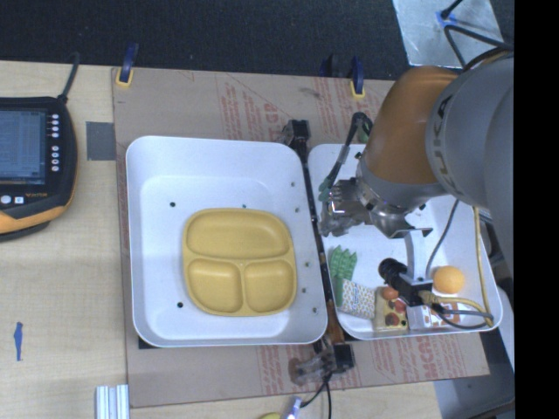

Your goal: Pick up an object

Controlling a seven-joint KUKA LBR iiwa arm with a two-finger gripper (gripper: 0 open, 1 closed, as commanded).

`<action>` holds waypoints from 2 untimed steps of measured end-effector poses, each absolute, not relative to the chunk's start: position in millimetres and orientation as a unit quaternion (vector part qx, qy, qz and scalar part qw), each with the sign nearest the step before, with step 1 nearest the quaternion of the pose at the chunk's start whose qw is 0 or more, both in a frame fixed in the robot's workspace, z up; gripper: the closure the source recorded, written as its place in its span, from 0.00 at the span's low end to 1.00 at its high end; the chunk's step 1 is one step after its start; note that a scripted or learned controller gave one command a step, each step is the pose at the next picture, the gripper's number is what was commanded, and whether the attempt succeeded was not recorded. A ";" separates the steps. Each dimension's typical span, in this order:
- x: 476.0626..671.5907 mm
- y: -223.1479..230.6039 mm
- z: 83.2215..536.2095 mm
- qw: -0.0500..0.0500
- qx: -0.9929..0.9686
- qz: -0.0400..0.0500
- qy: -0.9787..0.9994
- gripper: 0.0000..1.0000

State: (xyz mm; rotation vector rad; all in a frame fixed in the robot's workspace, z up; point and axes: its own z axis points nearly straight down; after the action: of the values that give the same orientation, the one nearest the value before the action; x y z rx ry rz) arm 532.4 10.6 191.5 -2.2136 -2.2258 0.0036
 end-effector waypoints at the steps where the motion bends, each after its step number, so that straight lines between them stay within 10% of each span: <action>1: 563.2 69.5 206.8 0.002 -0.705 0.001 -0.709 1.00; 2: 514.9 -13.2 284.8 0.001 -0.707 0.000 -0.708 1.00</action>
State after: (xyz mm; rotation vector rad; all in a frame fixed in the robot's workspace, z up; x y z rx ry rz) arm 514.9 -13.2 284.8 -2.2186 -2.2224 0.0014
